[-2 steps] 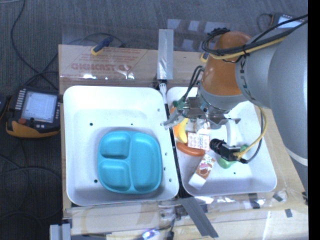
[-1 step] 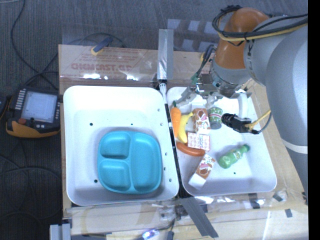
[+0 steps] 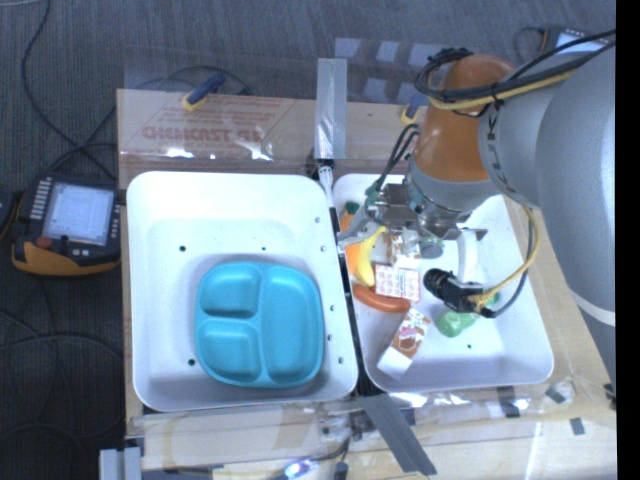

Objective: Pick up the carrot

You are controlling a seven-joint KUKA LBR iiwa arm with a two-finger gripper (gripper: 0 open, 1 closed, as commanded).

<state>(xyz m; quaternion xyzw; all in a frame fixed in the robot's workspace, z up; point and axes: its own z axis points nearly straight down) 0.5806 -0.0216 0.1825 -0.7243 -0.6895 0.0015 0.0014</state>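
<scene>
Orange carrot (image 3: pixel 380 300), lying at the left edge of the right bin (image 3: pixel 520 353), long axis running left-right with a slight downward slant; gripper (image 3: pixel 405 236) just above-right of it, jaw state indiscernible amid clutter.

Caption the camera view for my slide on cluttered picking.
Grey arm's hand lowered over jumbled toy food, including an orange carrot, in the right white bin; a blue divided plate fills the left bin.

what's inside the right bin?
Right bin: carrot, yellow item, white-red packet, bottle, green piece. The pincer and wrist cover whatever lies beneath them.
</scene>
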